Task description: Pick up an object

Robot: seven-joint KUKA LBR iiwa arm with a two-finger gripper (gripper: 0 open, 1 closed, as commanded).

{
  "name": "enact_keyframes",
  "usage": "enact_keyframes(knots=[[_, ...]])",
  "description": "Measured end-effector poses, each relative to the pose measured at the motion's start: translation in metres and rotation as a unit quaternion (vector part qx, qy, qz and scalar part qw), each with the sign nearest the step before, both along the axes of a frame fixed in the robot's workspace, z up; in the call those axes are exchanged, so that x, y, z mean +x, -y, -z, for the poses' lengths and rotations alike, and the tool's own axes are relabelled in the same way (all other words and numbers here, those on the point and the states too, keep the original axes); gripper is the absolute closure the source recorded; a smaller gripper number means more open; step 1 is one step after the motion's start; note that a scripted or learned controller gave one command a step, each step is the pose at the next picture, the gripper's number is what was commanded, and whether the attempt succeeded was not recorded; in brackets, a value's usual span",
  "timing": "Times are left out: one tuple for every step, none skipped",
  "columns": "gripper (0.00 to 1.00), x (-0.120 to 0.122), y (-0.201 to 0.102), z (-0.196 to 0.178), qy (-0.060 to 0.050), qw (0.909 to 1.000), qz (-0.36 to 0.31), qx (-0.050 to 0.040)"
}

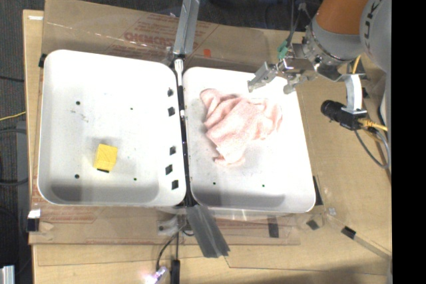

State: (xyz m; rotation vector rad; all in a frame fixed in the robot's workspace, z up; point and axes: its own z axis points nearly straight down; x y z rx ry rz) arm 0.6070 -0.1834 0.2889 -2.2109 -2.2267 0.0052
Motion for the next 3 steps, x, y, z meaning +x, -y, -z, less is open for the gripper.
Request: enact_keyframes(knots=[[0.0, 0.018, -0.006, 0.15, 0.0, 0.9965, -0.084, 0.0007], [0.0, 0.05, -0.013, 0.195, 0.004, 0.9848, -0.173, -0.0007], [1.0, 0.051, -0.014, 0.184, 0.004, 0.9844, -0.176, -0.0017]])
